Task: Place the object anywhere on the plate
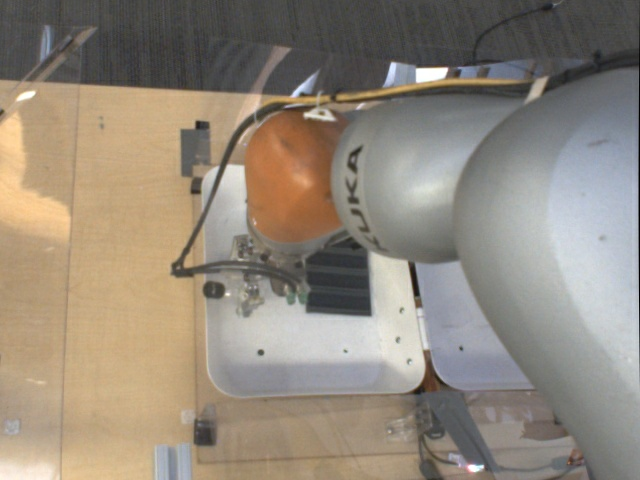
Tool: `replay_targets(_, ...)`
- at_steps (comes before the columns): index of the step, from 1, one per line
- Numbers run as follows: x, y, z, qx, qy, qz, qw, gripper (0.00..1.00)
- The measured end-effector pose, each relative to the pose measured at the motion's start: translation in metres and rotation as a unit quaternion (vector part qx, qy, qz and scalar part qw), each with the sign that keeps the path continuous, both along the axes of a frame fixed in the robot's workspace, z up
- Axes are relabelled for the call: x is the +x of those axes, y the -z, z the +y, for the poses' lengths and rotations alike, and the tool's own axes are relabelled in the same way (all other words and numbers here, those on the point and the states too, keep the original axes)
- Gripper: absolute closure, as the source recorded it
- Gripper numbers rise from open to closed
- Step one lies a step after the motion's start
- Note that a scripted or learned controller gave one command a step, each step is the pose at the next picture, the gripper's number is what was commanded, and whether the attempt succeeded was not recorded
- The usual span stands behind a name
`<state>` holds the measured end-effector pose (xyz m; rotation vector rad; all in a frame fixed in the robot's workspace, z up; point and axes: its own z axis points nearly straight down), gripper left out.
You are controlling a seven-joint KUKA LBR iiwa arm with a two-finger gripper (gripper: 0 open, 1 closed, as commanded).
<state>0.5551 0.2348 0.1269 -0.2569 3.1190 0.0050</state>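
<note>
I see a grey arm [480,168] with orange band [290,183], white bins [300,368] under the claw, pale wood desk [100,268]

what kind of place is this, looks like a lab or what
Most likely a robotics lab or test cell. A grey KUKA arm with an orange band reaches over shallow white bins on a pale wooden bench, with loose cables and dark carpet behind.

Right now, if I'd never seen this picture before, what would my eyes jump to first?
Probably the huge grey robot arm sweeping in from the right and covering much of the scene, with KUKA printed on it. Next, its bright orange band, sitting just above the left white bin. Below the band, the gripper, with its black cables, hangs low over that bin.
</note>
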Motion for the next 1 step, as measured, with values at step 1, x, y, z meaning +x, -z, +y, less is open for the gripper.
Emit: replay_targets(1, 0.1027, -0.0500, 0.0000, 0.0025, 0.191, 0.001, 0.9815, 1.00)
